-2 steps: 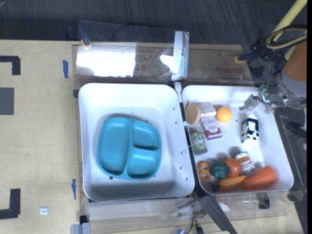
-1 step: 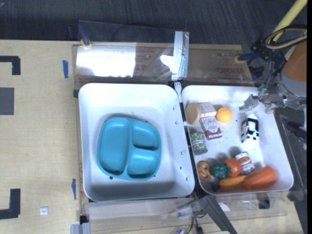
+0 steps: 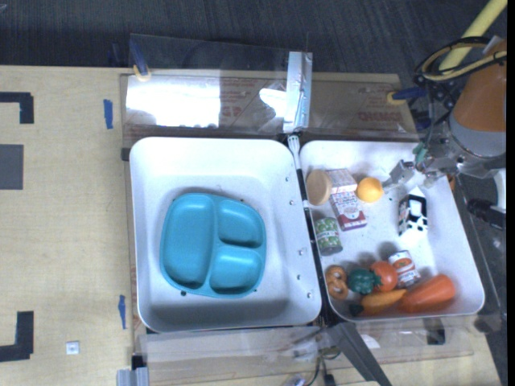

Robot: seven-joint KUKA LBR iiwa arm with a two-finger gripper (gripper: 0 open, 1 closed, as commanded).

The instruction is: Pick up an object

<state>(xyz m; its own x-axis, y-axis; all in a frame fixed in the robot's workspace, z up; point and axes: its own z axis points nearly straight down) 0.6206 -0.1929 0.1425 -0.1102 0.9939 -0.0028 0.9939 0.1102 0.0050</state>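
My gripper point(image 3: 418, 175) hangs at the back right of the right bin point(image 3: 471, 252), below the grey wrist with its orange band. Its two fingers are spread open with nothing between them. Just in front of it lies a black and white cow toy point(image 3: 413, 214). An orange ball point(image 3: 369, 190) sits to the gripper's left. Further left lie a red and white carton point(image 3: 347, 203) and a tan cylinder point(image 3: 318, 186).
A green can point(image 3: 327, 235) lies by the right bin's left wall. Along its front edge crowd a donut point(image 3: 335, 279), broccoli point(image 3: 362, 281), a tomato point(image 3: 384, 274), a small can point(image 3: 404, 265), a banana point(image 3: 383, 299) and a carrot point(image 3: 428, 293). The left bin point(image 3: 145, 215) holds a blue divided plate point(image 3: 213, 244).
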